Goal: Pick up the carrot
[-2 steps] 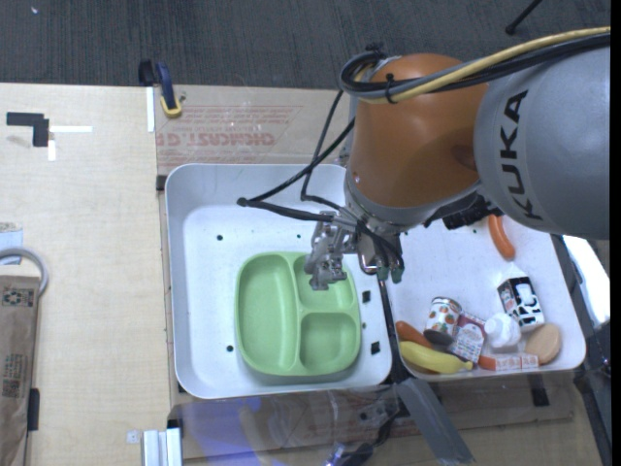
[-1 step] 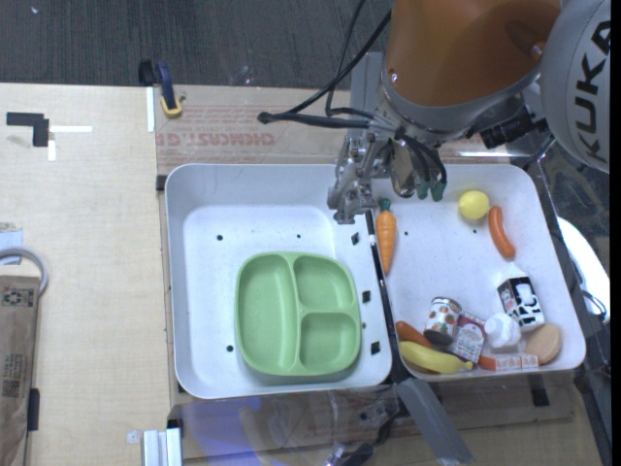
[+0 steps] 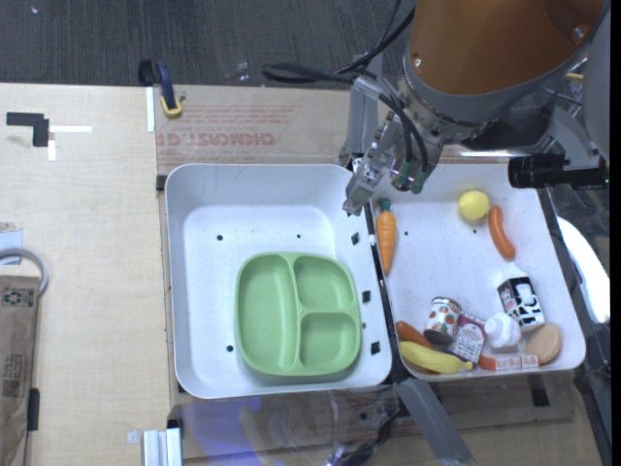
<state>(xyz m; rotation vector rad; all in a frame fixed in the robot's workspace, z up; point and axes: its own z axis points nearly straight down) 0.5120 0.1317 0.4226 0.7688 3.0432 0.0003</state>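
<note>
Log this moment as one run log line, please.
task: pick up carrot | end effector: above carrot top | carrot: lying in right bin | grasp: not confirmed

Overhead slant — both bins (image 3: 184, 260)

Left bin (image 3: 194, 260): green divided plate (image 3: 297, 314) | Right bin (image 3: 563, 289): lemon (image 3: 473, 205), sausage (image 3: 501, 232), banana (image 3: 434, 358), milk carton (image 3: 522, 302), bread roll (image 3: 542, 344)
</note>
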